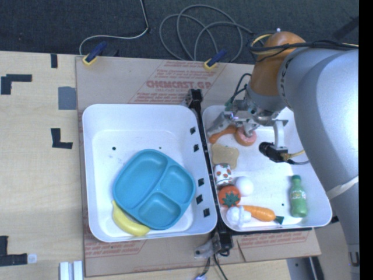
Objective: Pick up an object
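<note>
The bench point(35, 156) is holding two white bins on brown cardboard point(169, 83). The grey arm point(320, 98) is reaching down over the right bin point(317, 200), its claw point(242, 121) hanging above toy food. I cannot tell the claw's state.

Blue divided plate point(154, 188) over yellow banana point(129, 224)

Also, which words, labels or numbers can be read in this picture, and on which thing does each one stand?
"CHEMCAST GP": red print on the brown board under the two bins, seen upside down and faint, so my reading is unsure.
Smaller red print around it and along the board's front edge: too blurred to read.
Label on the green bottle: too small to read.
Pattern on the small can: not readable.
</note>
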`<control>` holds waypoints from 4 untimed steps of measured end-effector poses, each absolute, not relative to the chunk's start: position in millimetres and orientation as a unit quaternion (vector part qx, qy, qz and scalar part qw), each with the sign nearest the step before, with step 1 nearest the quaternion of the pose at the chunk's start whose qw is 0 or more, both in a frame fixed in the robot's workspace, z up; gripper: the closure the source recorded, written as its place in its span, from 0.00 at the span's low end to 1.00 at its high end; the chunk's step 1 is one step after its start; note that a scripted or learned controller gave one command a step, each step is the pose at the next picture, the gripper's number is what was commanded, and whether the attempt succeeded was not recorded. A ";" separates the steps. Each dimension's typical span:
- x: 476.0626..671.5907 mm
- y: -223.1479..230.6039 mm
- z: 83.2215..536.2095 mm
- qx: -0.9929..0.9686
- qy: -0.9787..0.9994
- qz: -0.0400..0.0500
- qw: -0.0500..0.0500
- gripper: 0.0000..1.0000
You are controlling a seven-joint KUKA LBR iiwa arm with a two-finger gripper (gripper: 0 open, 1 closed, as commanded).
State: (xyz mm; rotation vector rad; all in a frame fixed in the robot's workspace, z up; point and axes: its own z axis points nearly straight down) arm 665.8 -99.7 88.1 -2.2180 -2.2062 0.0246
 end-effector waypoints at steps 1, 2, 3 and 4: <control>661.6 -97.8 88.4 -0.709 -0.706 0.005 0.000 0.00; 665.8 -100.0 88.0 -0.709 -0.705 0.008 0.007 0.00; 665.8 -99.9 88.1 -0.709 -0.705 0.008 0.007 0.00; 665.8 -99.8 88.1 -0.709 -0.705 0.008 0.007 0.00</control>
